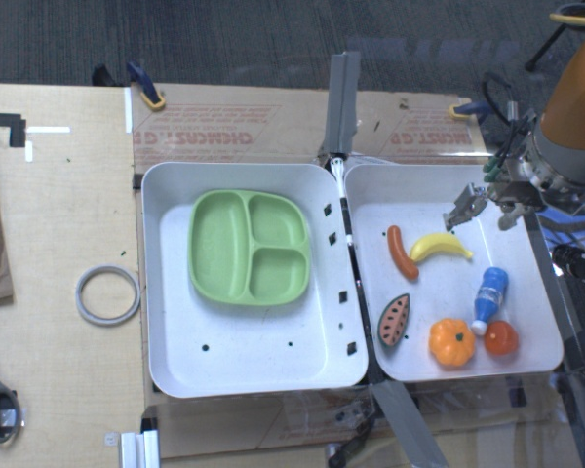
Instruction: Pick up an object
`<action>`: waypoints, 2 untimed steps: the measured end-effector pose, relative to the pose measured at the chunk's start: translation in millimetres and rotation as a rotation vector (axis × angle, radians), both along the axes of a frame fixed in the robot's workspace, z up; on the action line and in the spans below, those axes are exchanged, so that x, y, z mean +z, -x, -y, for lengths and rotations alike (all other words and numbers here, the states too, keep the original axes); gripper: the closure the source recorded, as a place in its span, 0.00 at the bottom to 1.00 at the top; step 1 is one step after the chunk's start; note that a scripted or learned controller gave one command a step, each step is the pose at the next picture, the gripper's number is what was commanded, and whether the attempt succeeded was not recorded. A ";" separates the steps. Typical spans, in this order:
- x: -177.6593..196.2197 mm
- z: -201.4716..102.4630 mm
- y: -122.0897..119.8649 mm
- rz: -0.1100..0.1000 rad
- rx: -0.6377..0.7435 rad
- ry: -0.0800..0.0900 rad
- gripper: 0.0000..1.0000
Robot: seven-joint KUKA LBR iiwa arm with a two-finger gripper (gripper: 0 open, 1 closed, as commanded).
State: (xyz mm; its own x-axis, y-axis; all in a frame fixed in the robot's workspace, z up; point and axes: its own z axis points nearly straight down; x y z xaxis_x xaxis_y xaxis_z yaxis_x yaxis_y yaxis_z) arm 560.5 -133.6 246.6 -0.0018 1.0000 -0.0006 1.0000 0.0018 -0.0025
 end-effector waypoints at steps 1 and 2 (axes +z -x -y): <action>-55.9 -86.6 -58.3 0.000 -0.001 0.001 0.00; -155.5 -40.6 -10.9 0.000 -0.005 0.000 0.00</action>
State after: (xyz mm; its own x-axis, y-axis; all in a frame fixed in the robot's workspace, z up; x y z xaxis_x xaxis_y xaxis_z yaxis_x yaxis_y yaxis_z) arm 571.4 -93.0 91.1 0.0032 1.0000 -0.0003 1.0000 -0.0032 -0.0023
